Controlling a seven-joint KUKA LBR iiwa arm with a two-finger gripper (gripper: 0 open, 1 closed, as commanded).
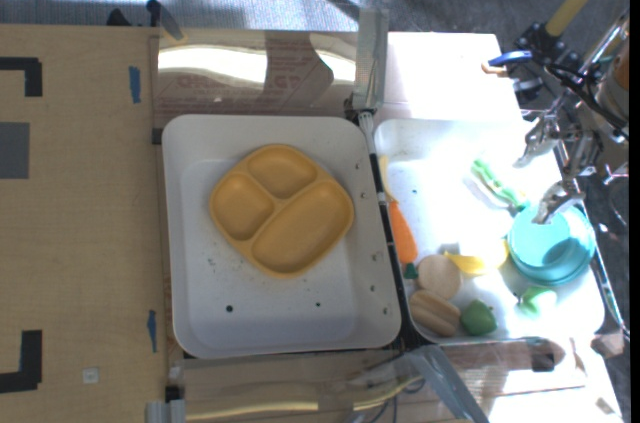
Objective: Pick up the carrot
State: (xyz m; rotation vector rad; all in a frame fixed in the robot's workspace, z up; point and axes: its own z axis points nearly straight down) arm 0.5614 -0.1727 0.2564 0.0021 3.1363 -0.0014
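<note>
The carrot lay in the right bin, hard against its left wall, a slim orange piece running lengthwise along the divider between the two bins. Just below it sat a round tan food piece and, lower still, a bread-like loaf with a small green vegetable touching its right end. A yellow piece rested just right of the round one.

The gripper hung over the far right side of that bin, well apart from the carrot, its metal fingers pointing down at the rim of a teal bowl. Nothing showed between the fingers, and how widely they stood could not be told against the glare. A pale green pea pod lay to the left of the gripper, and another small green item sat just below the bowl.

In the left bin a yellow divided plate with three compartments lay near the middle.
</note>
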